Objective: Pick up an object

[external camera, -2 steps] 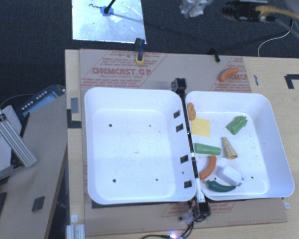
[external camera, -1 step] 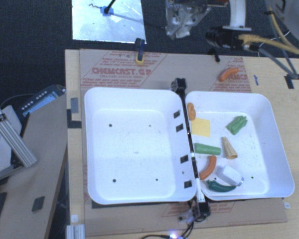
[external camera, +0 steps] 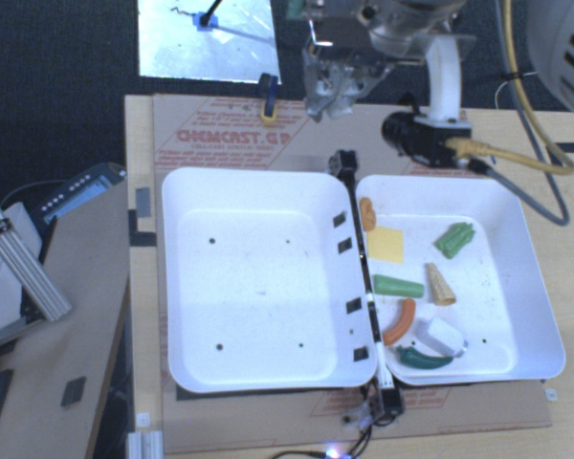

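Pincer (external camera: 327, 98) high above bench behind bins, nothing visibly held, opening unclear; toy foods lie in right bin (external camera: 517, 220)

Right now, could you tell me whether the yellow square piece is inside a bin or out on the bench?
Inside: the yellow square lies flat on the floor of the right bin, near the divider.

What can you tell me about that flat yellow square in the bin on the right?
The yellow square is a thin, flat piece that looks like plastic or foam, possibly a toy cheese slice. It lies flat on the floor of the right bin, in its upper left part near the divider between the bins. An orange piece sits just above it and a light green piece just below; whether either touches it is unclear. Nothing is gripping it.
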